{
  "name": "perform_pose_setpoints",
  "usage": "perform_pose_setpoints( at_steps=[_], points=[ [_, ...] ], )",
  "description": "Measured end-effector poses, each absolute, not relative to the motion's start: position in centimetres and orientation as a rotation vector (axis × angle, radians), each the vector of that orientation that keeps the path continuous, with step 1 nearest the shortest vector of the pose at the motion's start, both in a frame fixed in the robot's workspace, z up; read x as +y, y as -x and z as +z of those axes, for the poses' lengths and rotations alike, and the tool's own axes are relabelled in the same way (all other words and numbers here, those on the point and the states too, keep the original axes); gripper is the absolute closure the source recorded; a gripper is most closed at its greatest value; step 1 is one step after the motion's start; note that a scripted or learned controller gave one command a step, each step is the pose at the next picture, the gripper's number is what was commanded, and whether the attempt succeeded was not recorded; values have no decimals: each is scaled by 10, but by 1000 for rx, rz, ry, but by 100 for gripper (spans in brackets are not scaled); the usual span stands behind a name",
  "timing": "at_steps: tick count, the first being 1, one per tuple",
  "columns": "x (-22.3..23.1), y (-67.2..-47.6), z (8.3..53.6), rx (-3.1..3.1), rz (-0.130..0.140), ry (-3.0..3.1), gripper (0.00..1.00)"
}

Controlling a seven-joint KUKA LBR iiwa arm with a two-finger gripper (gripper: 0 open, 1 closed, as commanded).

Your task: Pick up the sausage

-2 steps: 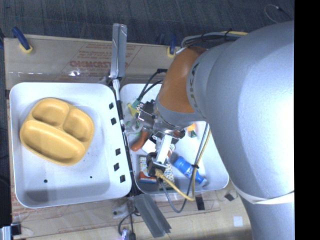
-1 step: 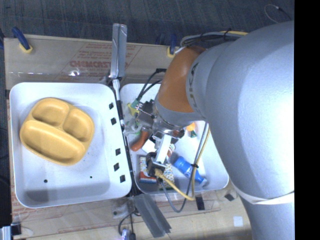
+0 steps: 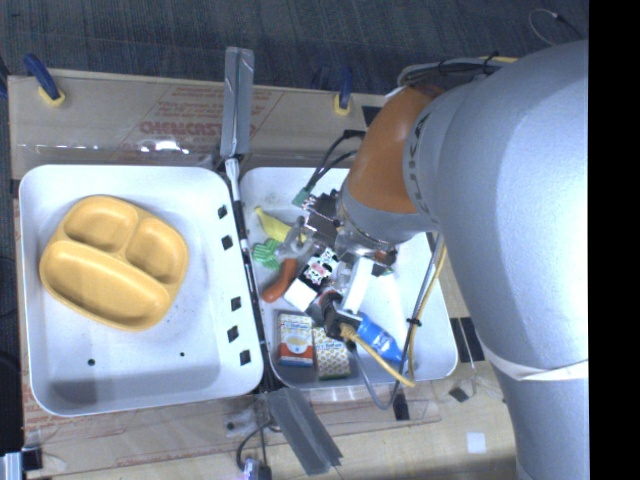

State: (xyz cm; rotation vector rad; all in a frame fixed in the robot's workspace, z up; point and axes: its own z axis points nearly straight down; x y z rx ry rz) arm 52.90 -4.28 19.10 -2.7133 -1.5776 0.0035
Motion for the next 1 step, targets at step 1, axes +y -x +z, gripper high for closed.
perform_pose_setpoints(
  at_steps=[1],
  points=[
    [-43,-529,191,-1578,4,2713,0]
  ],
)
